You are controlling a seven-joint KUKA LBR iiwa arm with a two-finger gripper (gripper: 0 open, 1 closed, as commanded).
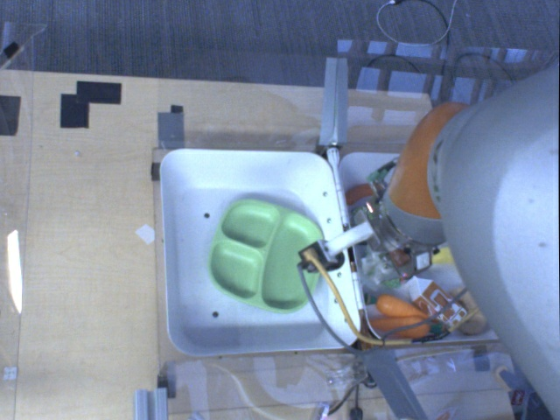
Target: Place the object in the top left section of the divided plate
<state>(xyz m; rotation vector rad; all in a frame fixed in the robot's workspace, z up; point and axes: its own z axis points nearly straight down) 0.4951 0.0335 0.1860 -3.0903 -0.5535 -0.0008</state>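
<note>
A slanted overhead view of a pale wooden counter (87,234) bearing two shallow white bins side by side. In the left bin (184,234) lies a green divided plate (262,256) with three hollows. All three show bare green, including the top left section (250,221), so the placing has not been done. The grey arm (499,208), with its orange band, reaches in from the right and covers much of the right bin (360,166). Its pincer (391,254) hangs low over that bin, just beside the wall that divides the two bins. The wrist hides it from above, so it cannot be told whether the pincer is released, clenched or grasping something. The object to be moved is most likely among the clutter in the right bin, though which piece is meant cannot be told. An orange carrot (400,306) lies just below the pincer, and a small patterned card (437,303) lies beside the carrot. As a judgement, the task is at its start. A pick from the right bin, the carry across the dividing wall and the release into the top left section all remain.
</note>
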